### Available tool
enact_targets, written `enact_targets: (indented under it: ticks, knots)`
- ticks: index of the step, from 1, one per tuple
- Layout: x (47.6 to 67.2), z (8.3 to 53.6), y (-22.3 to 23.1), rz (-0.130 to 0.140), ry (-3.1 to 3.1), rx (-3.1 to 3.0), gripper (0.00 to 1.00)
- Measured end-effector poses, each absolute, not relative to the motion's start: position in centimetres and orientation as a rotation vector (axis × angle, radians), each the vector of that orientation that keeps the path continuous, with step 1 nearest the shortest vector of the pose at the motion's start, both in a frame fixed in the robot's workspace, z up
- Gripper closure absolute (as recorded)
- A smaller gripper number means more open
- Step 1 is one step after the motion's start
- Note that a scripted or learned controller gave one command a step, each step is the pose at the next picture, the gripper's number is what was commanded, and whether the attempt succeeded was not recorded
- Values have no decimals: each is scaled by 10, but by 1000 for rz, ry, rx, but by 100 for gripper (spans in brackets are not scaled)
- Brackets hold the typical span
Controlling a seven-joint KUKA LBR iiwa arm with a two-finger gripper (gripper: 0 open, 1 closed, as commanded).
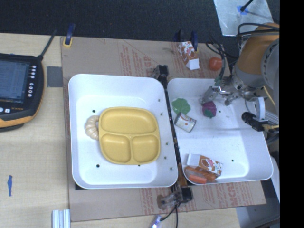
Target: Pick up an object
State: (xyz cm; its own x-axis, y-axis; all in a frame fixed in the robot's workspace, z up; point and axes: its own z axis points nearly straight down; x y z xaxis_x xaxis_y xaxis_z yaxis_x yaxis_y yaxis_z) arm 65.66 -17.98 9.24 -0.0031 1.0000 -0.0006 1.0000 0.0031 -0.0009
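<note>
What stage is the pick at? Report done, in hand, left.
Done: the grey arm's two-finger gripper has reached into the right white bin, right above the small purple round object. In hand: nothing visibly between its fingers; the purple object lies on the bin floor. Left: grasp and lift it.

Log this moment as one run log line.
arm: over right bin | gripper: above purple object | left bin: yellow tray | pick: not yet
</note>
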Motion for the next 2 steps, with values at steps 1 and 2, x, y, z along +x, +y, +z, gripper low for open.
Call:
enact_targets:
  ticks: [1, 2]
  knots:
    - [622, 92, -157, 6, -2224, -2215, 0]
    - [656, 92, -188, 2, -2225, -2216, 0]
